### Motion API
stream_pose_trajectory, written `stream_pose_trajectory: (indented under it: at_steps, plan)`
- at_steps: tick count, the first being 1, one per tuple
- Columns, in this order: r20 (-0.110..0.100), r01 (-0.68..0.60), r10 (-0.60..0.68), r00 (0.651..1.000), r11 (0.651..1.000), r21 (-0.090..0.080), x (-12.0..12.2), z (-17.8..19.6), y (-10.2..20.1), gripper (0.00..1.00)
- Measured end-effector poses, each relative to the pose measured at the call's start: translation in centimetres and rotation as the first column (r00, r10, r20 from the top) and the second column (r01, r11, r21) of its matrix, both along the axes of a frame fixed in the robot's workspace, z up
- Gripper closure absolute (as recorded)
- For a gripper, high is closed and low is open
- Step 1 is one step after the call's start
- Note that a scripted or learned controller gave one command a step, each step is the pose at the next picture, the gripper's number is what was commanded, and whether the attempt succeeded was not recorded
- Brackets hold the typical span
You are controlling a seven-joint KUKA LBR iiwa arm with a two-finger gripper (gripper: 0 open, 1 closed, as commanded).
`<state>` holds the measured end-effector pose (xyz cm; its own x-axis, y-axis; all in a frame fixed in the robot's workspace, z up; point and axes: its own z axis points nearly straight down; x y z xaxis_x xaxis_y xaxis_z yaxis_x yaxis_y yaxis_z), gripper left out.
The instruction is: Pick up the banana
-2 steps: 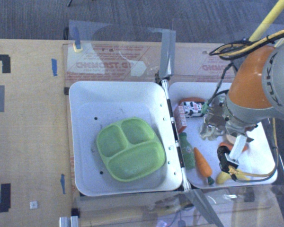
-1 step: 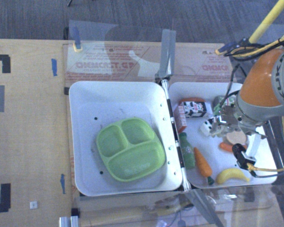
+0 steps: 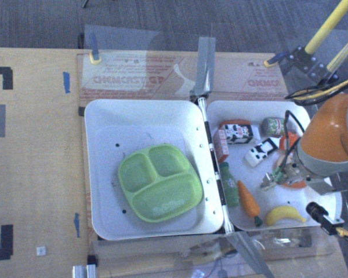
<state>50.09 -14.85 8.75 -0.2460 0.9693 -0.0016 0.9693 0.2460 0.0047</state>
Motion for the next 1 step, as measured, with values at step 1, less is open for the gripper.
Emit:
stream_pose_trajectory:
  at_steps: [1]
  plan:
    - [0.000, 0.302, -0.302, 0.953, 0.953, 0.001, 2.51, -0.03, -0.20, 1.00]
